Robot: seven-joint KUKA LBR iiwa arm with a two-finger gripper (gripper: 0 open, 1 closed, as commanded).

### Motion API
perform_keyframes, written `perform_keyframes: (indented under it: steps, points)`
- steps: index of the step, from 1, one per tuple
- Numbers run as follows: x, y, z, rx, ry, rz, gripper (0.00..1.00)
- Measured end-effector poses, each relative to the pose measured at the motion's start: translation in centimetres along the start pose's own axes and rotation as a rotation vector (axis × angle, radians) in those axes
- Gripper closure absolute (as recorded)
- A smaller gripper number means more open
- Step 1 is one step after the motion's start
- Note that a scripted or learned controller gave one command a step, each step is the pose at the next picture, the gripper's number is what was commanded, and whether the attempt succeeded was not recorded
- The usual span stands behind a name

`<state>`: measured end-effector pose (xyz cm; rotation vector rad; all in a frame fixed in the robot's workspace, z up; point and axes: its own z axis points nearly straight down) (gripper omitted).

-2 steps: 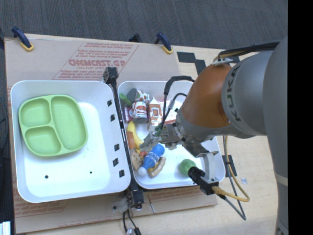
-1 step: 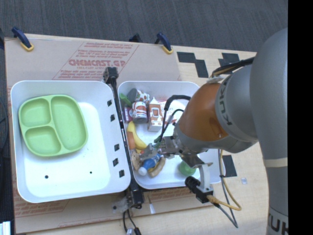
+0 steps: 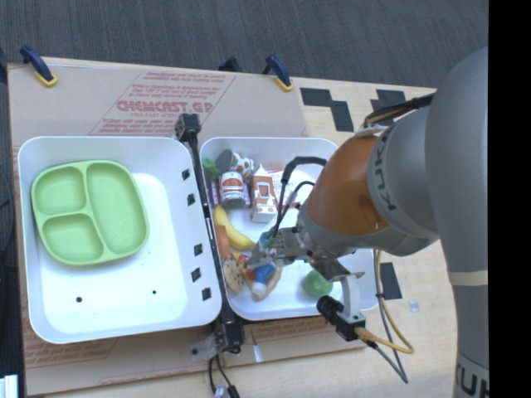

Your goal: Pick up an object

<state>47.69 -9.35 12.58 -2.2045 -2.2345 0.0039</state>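
The right bin (image 3: 286, 149) holds a pile of toy food: a yellow banana (image 3: 235, 231), a small red-labelled can (image 3: 233, 189), a white and red carton (image 3: 264, 198), a green ball (image 3: 315, 284) and a blue and white item (image 3: 263, 277). My gripper (image 3: 273, 250) is low inside this bin, just right of the banana and directly above the blue and white item. The orange wrist band (image 3: 353, 197) and the grey arm cover the bin's right half. Whether anything is in the gripper is hidden by the wrist.
The left bin (image 3: 124, 305) holds a light green divided plate (image 3: 90, 212) in its upper left. A black divider with clamps (image 3: 203, 222) runs between the bins. A cardboard sheet (image 3: 166, 98) lies behind them. Cables (image 3: 390, 338) trail off the arm at the front right.
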Motion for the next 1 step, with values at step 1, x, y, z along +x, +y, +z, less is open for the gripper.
perform_keyframes:
  steps: [1]
  points:
    - [0.0, 0.12, -1.03, -0.001, -0.001, -0.006, 1.0]
